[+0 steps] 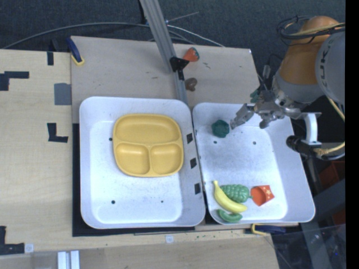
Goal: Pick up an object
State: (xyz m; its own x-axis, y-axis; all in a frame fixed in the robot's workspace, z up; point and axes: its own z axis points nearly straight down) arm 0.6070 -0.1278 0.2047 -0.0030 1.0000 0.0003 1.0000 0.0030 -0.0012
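- Gripper of the grey arm with the orange band is hanging over the far edge of the right shallow white bin, reaching in from the right side; its two fingers are spreading apart and nothing is sitting between them.
- Just beside the nearer fingertip, a small dark green rounded plastic object is lying on the right bin's floor near its far left corner, apart from the fingers.
- Along the near edge of the same bin, a yellow plastic banana is lying at a slant, touching a bumpy green plastic cluster just to its right.
- A small red-orange plastic piece is resting just beside that cluster, toward the near right corner.
- A light green curved plastic piece is lying against the near edge, partly under the banana's tip.
- In the left shallow white bin, a yellow plastic plate with three compartments is sitting toward the far edge, upright and holding nothing.
- On the wooden bench beyond the bins, a slanted grey metal post is rising, with a small orange-and-grey object beside it.
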